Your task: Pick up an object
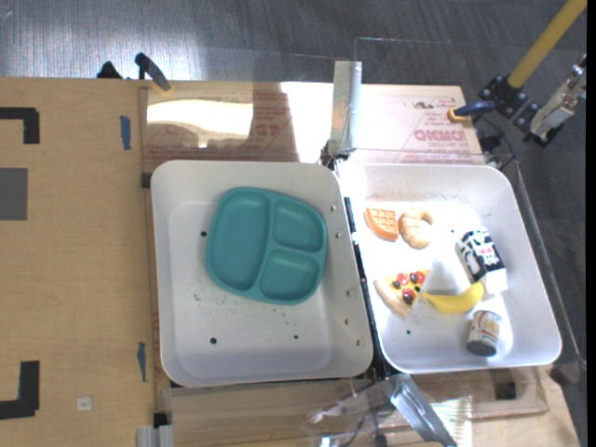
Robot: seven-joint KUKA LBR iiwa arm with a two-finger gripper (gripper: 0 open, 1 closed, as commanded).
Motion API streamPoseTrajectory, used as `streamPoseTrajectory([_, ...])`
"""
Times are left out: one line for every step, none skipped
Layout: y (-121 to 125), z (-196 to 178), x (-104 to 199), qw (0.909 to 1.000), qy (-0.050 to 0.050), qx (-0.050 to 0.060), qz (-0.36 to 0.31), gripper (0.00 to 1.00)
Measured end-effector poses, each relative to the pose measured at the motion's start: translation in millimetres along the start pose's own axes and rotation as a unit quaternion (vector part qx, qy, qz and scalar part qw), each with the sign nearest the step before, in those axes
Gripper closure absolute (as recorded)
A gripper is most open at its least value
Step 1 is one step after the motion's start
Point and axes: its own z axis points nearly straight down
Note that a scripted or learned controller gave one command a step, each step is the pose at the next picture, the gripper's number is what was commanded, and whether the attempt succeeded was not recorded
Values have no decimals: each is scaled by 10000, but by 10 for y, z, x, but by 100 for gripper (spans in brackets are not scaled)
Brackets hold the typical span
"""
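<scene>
Toy food pieces, the things to be picked from, lie clustered in the right white bin (531, 343): a small waffle (381, 223) touching a croissant (415, 228) near the bin's far side, a pizza slice (402, 291) beside a yellow banana (453, 298) in the middle, a black-and-white carton (479, 253) just beyond the banana, and a small can (483, 331) lying toward the near wall. The left white bin (177, 277) holds a teal divided plate (266, 245) with three compartments, smooth and matte, with rounded corners. No object is lifted, so the pick looks not yet begun. The gripper's state cannot be told. The next move likely calls for choosing a piece that stands apart, such as the can, since the pizza and banana touch and could shift together. The pieces look like hard, glossy moulded plastic; the banana is curved, the can cylindrical and apt to roll.
</scene>
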Motion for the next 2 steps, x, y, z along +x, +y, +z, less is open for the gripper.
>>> streamPoseTrajectory([10, 22, 6, 10000, 19, 3, -6, 0])
streamPoseTrajectory([420, 1461, 455, 9680, 76, -12, -2510, 0])
